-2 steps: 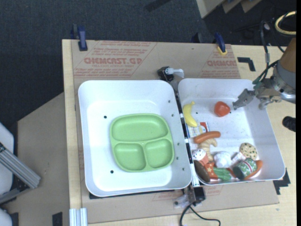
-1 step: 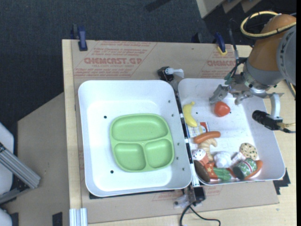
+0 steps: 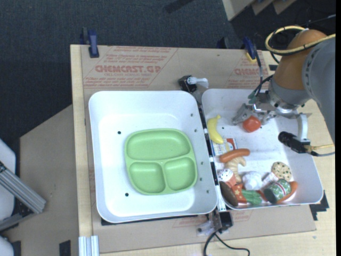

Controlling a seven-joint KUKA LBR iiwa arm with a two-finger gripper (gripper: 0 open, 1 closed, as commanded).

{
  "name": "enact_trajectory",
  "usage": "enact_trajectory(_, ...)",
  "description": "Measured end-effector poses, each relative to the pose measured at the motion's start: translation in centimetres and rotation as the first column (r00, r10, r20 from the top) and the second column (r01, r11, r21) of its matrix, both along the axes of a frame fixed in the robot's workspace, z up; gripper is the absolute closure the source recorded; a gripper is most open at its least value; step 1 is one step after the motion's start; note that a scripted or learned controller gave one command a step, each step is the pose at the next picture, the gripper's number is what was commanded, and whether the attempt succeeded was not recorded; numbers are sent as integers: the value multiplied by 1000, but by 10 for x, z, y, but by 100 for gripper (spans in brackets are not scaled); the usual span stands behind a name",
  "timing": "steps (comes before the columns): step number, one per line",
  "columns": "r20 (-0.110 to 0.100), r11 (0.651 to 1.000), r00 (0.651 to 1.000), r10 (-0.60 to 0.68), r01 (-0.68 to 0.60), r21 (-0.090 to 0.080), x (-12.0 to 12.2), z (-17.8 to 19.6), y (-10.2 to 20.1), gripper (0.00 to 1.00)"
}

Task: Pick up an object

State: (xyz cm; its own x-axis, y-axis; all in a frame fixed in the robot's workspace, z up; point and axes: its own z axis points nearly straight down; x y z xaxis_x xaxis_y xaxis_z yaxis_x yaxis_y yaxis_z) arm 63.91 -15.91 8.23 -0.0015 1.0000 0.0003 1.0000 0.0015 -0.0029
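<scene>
Starting at the left bin [image 3: 101, 143], a green divided tray [image 3: 160, 160] sits at its centre, untouched. Rightward, the right bin [image 3: 314, 183] holds a banana [image 3: 214, 130] at nine o'clock, a hot dog [image 3: 234, 155], and a toy pile at six. At twelve, the gripper [image 3: 254, 119] has its fingers pinching a red tomato [image 3: 252, 124]. Being round, it may squirt free during lifting.

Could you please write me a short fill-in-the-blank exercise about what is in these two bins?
1. The green tray has ___ compartments.
2. The tray lies in the ___ bin.
3. The banana is colored ___.
4. The gripper is over the ___ bin, by a red tomato.

Missing words: three; left; yellow; right
</scene>
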Motion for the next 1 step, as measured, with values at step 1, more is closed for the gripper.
enact_trajectory(1,5,1000,1000,0,0,-1,1,14,0,100)
